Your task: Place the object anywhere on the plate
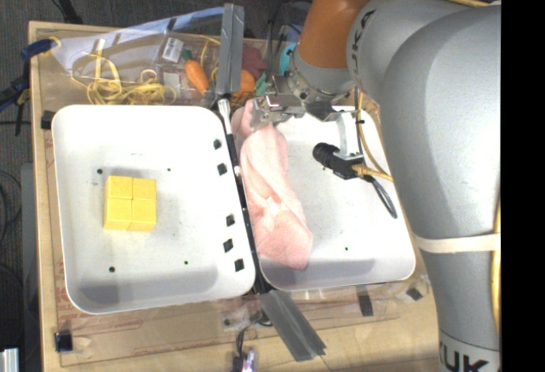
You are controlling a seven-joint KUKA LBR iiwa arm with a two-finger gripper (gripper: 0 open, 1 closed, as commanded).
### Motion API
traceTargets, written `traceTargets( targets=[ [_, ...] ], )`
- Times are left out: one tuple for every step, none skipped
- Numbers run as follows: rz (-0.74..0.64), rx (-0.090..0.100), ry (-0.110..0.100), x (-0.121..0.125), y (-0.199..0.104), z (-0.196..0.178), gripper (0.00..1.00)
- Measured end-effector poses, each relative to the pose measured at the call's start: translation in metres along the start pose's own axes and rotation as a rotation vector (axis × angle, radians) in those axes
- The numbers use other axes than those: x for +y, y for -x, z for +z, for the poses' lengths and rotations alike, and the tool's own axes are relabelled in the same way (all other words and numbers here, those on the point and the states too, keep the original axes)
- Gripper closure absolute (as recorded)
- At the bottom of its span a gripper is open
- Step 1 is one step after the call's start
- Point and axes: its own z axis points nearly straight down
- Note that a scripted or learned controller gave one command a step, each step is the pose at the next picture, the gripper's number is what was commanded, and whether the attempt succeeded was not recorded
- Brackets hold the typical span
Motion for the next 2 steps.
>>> traceTargets(
  targets=[
    [0.014,-0.001,0.001,-0.089,-0.055,0.001,1.0],
    [-0.065,-0.002,0.001,-0.126,-0.113,0.001,1.0]
  ],
)
